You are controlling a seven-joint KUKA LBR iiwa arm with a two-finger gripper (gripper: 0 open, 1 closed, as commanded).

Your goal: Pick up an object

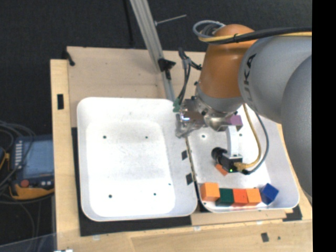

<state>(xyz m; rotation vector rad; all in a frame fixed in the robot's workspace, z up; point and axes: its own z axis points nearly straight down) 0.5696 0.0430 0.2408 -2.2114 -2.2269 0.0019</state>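
Gripper (186, 122) low over the left edge of the right bin (281, 167), its state not discernible. Row of blocks (240, 196) lies along the near wall, axis left–right; the end orange block (211, 191) is nearest, toward the viewer from the gripper.

On the bench (60, 140), the left bin (126, 106) sits just beside the right bin (275, 161). A row of blocks (239, 195) lies along the right bin's near wall, and the arm (273, 77) hangs over that bin's far part
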